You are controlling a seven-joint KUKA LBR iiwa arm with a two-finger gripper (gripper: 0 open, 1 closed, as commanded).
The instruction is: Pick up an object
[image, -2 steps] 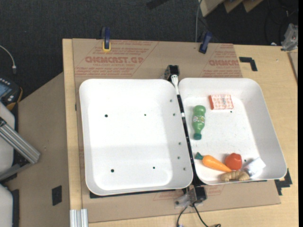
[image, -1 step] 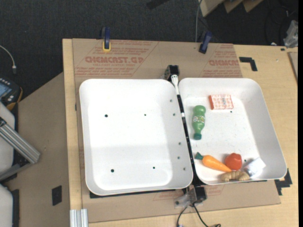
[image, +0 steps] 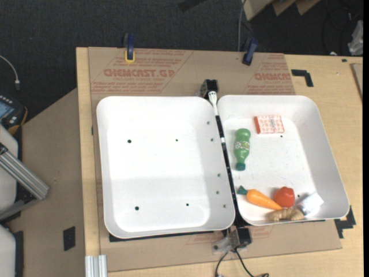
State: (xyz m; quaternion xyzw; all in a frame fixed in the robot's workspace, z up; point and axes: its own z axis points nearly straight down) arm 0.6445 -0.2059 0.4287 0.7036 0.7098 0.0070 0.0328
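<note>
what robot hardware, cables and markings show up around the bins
Two shallow white bins, left bin and right bin, sit on a brown board printed with red "CHEMCAST GP" lettering. Two blue clamps grip its far edge. A black fitting sits between the bins, a dark cable trails off the near edge, and a ribbed silver metal rail lies at the left.

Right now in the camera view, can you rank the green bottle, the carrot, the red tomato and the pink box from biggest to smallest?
1. Green bottle, the longest.
2. Carrot and pink box: about alike, the carrot longer and thinner, the box squarer, so no ranking between them.
3. Red tomato, smallest.
All lie in the right bin, at similar distance.
</note>
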